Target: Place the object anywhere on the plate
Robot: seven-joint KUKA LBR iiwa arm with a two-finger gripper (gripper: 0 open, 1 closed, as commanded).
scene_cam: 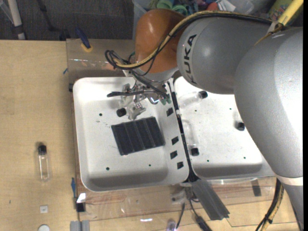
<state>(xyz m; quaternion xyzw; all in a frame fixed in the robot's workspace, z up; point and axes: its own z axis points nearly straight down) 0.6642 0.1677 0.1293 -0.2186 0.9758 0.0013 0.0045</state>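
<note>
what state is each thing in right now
dark ribbed plate: flat in the left bin, nothing on it
gripper: low over the left bin, just past the plate's far edge
small clear vial: lying on the bench, left of the bins
right bin: partly covered by the arm

Even overhead light, soft focus

My bins (pixel 96 172) glow bright white, nearly washed out at their rims, with only faint shadows under my wrist. My arm (pixel 240 52) looms large and slightly blurred at the right; the far clutter is dimmer, and the wooden bench (pixel 29 90) looks grainy.
</note>
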